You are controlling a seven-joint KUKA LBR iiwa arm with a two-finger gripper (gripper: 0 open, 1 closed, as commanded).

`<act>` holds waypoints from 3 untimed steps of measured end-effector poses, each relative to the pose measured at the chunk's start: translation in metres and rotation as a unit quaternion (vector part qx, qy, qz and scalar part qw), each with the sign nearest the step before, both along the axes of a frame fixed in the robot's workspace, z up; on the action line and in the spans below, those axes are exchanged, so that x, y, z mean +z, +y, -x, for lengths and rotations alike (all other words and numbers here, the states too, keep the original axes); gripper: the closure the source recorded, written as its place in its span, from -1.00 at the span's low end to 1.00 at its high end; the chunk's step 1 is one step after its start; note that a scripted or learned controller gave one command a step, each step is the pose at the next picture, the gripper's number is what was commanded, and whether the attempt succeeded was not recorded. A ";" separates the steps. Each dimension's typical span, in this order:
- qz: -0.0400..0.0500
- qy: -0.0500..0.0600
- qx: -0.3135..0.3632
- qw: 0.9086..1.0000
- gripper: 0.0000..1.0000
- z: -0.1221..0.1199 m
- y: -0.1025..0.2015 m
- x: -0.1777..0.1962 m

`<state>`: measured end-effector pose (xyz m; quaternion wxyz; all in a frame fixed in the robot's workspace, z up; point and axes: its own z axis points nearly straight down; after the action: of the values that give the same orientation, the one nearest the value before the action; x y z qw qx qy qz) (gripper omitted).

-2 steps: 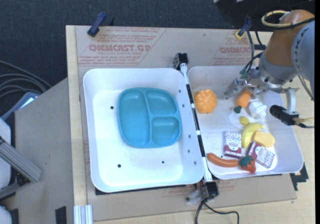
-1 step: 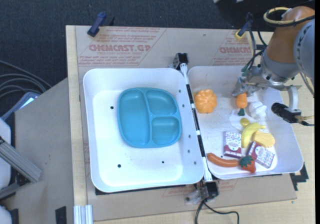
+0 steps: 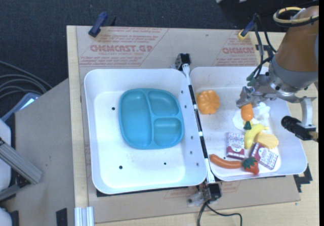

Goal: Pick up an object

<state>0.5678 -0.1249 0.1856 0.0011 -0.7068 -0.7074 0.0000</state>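
The tool hangs low over the right bin, directly above a small orange carrot-like piece; whether it is open or closed cannot be told from here. That piece sits among a crowded cluster: a banana, a yellow block and a red-and-white packet close by. Risk, in my judgement: a descent catches a neighbour or pinches nothing. The blue tray lies in the left bin
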 end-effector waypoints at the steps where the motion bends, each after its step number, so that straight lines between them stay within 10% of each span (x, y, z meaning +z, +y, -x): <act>1: 0.000 0.001 0.000 1.000 1.00 0.052 0.034 0.014; 3: 0.000 0.001 0.000 1.000 1.00 0.089 0.149 0.071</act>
<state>0.4788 0.0245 0.2562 0.0016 -0.7068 -0.7074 0.0009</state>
